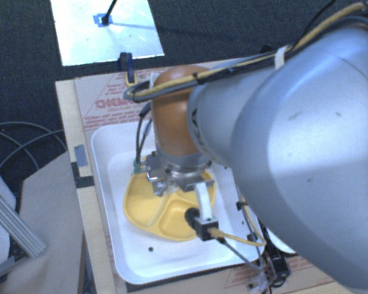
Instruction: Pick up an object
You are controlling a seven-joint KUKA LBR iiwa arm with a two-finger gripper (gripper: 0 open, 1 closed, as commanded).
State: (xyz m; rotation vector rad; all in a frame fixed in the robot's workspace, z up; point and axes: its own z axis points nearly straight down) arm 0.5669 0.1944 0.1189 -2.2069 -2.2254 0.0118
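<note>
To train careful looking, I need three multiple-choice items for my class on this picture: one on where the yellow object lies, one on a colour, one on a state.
1. Where does the yellow object lie?
A) on the dark floor
B) in the white bin
C) on the board at the left

2. What colour is the band above the wrist of the arm?
A) green
B) blue
C) orange

3. How does the yellow object show?
A) partly covered by the arm
B) wholly in plain view
C) hanging outside the bin

Answers: 1 B, white bin floor surrounds the object. 2 C, the band is plainly orange. 3 A, the wrist hides the object's upper right part.
</note>
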